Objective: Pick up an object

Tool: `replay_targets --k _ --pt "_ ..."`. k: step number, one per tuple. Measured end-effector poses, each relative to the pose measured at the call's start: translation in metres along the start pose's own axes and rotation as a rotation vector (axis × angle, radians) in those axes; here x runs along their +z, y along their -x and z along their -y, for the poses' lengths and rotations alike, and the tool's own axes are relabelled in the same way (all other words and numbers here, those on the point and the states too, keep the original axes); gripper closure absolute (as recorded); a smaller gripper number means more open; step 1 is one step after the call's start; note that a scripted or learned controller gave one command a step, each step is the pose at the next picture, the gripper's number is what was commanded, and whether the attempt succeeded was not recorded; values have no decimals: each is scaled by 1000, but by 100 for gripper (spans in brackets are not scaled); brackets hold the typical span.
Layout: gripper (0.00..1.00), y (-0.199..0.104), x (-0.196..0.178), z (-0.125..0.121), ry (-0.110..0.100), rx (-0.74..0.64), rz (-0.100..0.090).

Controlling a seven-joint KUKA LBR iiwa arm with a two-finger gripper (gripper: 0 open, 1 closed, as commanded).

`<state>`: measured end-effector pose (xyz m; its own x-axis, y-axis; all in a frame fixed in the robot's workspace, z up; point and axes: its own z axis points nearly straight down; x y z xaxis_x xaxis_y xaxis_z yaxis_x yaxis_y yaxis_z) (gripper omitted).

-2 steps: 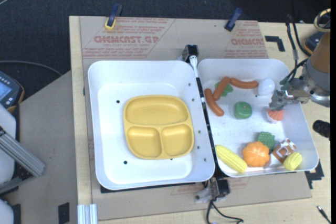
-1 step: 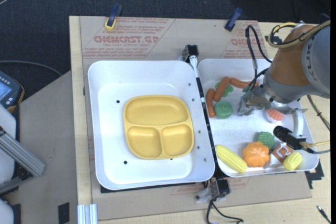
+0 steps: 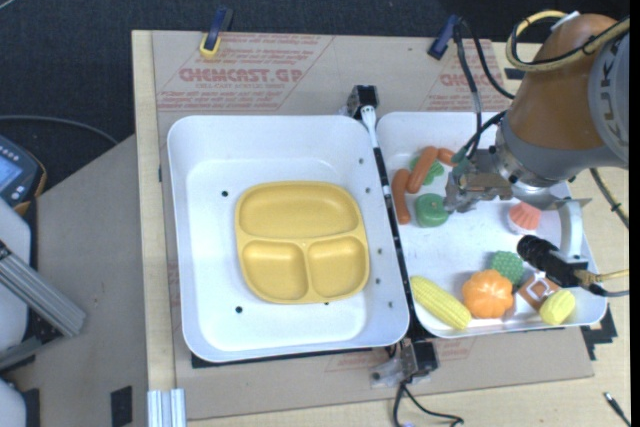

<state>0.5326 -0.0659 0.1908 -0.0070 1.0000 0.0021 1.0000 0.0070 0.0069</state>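
The arm [image 3: 565, 105] hides part of the right bin [image 3: 430, 320] and runs off-frame.

Right bin [image 3: 590, 315] holds toy foods: two orange carrots [image 3: 402, 195] near left wall, green round piece [image 3: 431, 210] beside them, yellow corn [image 3: 440, 303], orange pumpkin [image 3: 487, 295], lemon-yellow piece [image 3: 557, 307] along the front edge.

Toys [image 3: 487, 293] crowding right bin's [image 3: 440, 127] near edge

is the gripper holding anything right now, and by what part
It cannot be told. The gripper is low in the right bin beside the green round piece, but no object shows between its fingers.
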Motion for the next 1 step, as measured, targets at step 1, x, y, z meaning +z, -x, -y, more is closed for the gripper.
replay_targets --k 1 --pt "100 -81 6 9 -10 0 -1"
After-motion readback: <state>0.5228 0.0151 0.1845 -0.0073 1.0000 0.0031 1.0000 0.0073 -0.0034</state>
